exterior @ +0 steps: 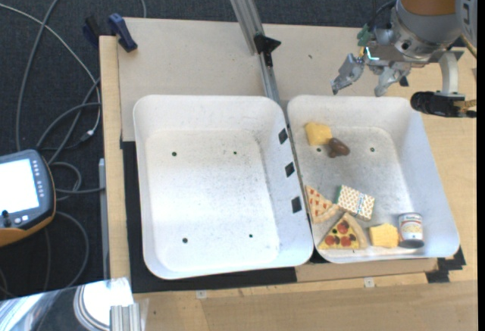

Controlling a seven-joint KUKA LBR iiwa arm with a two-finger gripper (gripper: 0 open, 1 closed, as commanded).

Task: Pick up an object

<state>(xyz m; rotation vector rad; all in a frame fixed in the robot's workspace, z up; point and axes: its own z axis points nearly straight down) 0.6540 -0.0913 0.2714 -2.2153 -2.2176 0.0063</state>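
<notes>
A: Going left to right, the left bin (204, 193) offers nothing to grasp. What does the right bin (424, 170) hold?

B: Near its upper left lie a yellow block (318, 132) and a brown lump (338, 147), touching or nearly so. Along the lower edge sit a pizza slice (342, 234), a smaller wedge (319, 203), a patterned cracker (356, 201), a second yellow block (384, 235) and a small can (411, 228).

A: Which handles best?

B: Probably the upper yellow block: it looks light and stiff, likely toy food, with flat sides to pinch. The can looks smooth and may roll or slip. The flat pieces lie low and offer little edge.

A: And room?

B: The lower group is crowded and close to the bin wall. The middle of the bin floor is open, so the upper pair is easier to approach, though the lump could get nudged.

A: The gripper (369, 73)?

B: It hangs above the tabletop (197, 57) just past the bin's upper rim, fingers spread, holding nothing.
</notes>
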